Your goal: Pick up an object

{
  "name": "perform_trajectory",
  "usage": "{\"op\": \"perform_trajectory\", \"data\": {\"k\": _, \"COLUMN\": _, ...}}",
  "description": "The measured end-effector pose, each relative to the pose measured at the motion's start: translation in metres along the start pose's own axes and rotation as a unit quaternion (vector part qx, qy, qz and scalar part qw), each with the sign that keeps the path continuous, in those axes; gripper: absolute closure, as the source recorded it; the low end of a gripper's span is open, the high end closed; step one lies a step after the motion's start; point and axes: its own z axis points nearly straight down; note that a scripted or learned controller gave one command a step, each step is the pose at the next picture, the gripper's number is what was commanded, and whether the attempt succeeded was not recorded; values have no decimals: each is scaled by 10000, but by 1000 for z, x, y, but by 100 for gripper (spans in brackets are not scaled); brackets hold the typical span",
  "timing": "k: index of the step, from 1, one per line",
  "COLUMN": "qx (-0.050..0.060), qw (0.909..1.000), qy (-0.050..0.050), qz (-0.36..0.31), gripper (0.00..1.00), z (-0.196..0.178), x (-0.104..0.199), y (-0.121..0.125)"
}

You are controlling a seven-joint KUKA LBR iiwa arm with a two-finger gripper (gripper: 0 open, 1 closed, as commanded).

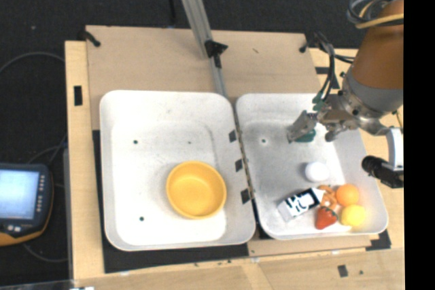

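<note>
My gripper hangs over the upper middle of the right bin, its two fingers spread apart and open. A small teal thing shows just beside the left finger; I cannot tell whether it touches it. Lower in the same bin lie a white ball, an orange fruit, a yellow lemon, a red strawberry and a black-and-white box, packed close together at the front right corner.
A yellow bowl sits in the left bin near its front. A metal pole slants up from between the bins. A pendant with a screen lies off the bench at left.
</note>
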Motion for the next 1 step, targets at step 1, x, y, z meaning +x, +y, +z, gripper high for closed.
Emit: {"op": "perform_trajectory", "data": {"k": 1, "qx": -2, "qw": 10000, "qy": -1, "qz": 8, "gripper": 0, "z": 0, "x": 0, "y": 0}}
